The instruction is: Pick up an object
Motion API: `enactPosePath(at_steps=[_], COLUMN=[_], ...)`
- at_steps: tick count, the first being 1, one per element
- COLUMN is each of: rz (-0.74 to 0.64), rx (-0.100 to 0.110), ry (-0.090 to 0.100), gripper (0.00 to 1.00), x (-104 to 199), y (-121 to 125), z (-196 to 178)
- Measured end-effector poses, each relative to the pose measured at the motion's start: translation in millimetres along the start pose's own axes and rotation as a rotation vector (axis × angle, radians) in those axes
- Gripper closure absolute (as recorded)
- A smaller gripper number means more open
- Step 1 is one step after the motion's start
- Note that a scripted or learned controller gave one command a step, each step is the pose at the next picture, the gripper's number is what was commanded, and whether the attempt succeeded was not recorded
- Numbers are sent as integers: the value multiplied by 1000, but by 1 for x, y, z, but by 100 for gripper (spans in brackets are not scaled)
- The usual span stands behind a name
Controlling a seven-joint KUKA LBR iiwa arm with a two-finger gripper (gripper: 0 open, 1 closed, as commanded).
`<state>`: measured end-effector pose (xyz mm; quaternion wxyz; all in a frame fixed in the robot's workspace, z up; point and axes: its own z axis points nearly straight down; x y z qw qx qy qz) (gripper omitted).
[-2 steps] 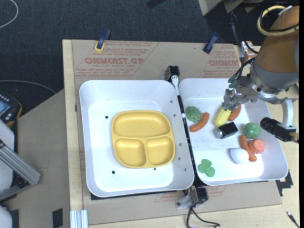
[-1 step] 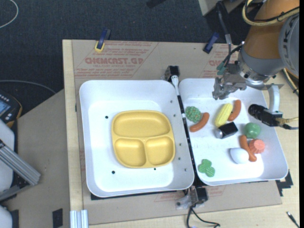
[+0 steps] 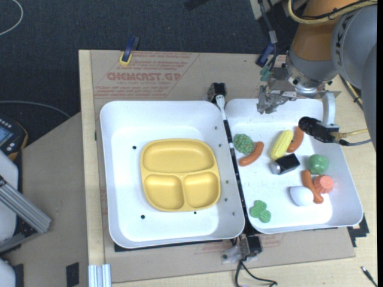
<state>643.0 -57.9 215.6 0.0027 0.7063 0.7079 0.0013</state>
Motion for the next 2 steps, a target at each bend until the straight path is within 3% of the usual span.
enactPosePath(at_steps=[2], rz=[2], rx=[2], ry=[0], gripper=[100], x=[-11], y=[-6], z=[-10])
